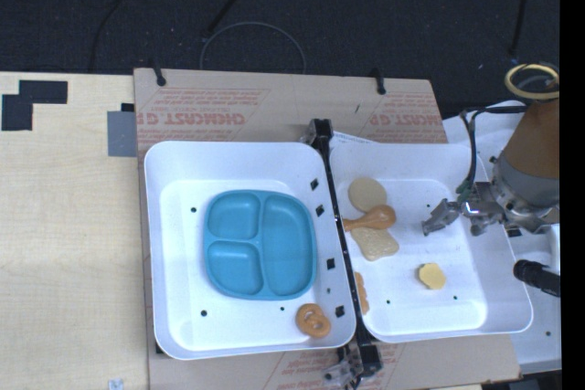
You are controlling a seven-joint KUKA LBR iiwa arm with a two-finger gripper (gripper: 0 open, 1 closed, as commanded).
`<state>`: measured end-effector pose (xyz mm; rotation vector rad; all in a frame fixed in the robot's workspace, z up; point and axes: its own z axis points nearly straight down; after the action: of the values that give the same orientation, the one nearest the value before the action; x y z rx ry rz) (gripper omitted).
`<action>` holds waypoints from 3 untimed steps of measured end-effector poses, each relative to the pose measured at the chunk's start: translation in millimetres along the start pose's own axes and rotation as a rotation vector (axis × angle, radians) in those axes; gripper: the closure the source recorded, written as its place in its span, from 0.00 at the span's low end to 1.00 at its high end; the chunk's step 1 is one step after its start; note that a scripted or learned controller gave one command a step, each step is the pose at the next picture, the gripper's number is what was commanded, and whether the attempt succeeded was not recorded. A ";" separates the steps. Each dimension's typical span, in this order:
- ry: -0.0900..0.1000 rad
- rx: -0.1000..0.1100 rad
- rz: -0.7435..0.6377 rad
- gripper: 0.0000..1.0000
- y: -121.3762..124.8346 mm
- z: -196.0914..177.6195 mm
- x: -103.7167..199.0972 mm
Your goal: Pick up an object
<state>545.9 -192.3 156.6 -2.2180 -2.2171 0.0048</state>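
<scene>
Hand (441, 216) hovers at the right bin's (498, 306) three o'clock side, fingers spread, gripping nothing. Yellow round piece (431, 276) lies at its six o'clock; I'd centre over it, then descend straight.

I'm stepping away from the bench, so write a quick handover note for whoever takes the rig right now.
Gripper: over the right bin, near its right side, nothing seen between its fingers.
Right bin: a pile of tan food pieces at its left, a small yellow piece nearer the front.
Left bin: a blue divided plate and a pretzel at the front edge.
Done: nothing picked up yet.
Left: grasp one object and lift it.
</scene>
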 end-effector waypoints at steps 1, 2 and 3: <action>0.001 0.001 0.000 0.00 -3.2 63.1 -3.0; 0.000 -0.002 0.002 0.00 -3.5 69.4 -2.4; 0.000 -0.003 0.005 1.00 -3.3 58.0 -3.6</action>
<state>542.2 -195.8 98.6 -2.2257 -2.2128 0.0019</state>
